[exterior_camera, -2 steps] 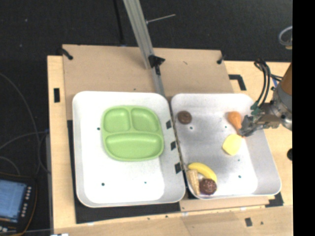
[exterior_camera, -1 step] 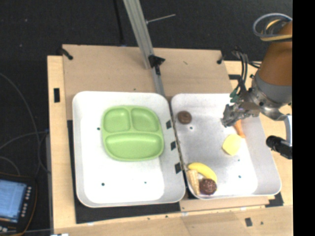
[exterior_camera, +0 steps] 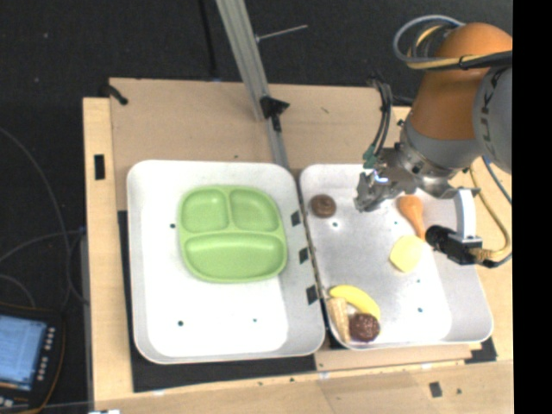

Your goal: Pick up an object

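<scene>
A brown donut (exterior_camera: 323, 205) lies at the far left of the right bin (exterior_camera: 431, 317), just left of the gripper (exterior_camera: 369, 195), apart from it; whether the gripper is spread cannot be told; right of it an orange carrot (exterior_camera: 412, 213), nearer a yellow lemon (exterior_camera: 407, 254); a banana (exterior_camera: 354, 300) at the near edge; a green plate (exterior_camera: 233, 235) in the left bin (exterior_camera: 155, 317).

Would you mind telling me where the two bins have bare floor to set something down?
Left bin: bare strip in front of the green tray. Right bin: open middle between brown ball and banana. Crowded near the gripper, carrot and yellow piece.
</scene>
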You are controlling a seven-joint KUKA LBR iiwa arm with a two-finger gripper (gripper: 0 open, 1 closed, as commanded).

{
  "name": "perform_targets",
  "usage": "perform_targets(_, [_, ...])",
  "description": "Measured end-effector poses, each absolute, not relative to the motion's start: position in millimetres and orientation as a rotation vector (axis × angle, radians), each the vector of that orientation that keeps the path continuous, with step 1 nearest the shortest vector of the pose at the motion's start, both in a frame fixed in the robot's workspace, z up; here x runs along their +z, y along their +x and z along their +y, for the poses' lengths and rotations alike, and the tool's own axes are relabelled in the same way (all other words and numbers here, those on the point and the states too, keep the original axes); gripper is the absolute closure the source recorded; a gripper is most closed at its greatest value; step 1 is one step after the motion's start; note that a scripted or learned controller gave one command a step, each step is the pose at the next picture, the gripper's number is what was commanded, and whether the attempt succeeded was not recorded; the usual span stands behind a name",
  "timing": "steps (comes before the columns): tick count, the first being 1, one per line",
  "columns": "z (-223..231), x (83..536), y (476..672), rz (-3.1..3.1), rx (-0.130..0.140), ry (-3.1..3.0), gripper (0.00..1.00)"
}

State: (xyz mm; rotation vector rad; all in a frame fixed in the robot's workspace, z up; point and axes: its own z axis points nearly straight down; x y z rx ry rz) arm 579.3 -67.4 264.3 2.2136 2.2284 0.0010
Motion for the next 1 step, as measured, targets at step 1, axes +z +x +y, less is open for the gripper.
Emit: perform_targets(1, [-16.6, 268.9, 605.6, 2.228, 0.004, 2.212, 1.0])
